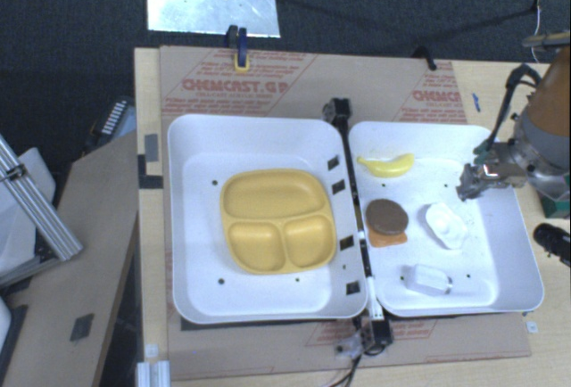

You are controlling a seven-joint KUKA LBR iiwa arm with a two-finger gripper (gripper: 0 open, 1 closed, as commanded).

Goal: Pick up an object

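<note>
The right bin (508, 287) holds a yellow banana (386, 165), a brown round patty on an orange slice (387, 221), a white lumpy object (445, 226) and a pale translucent piece (426, 279). My gripper (473, 183) hangs over the right bin's upper right part, just above and to the right of the white lumpy object. I see nothing between its fingers.
The left bin (192, 198) holds a yellow three-compartment plate (272, 220). A black divider with clips (350, 198) runs between the bins. Brown cardboard (268, 82) lies under both bins. A metal frame (36, 207) stands at the far left.
</note>
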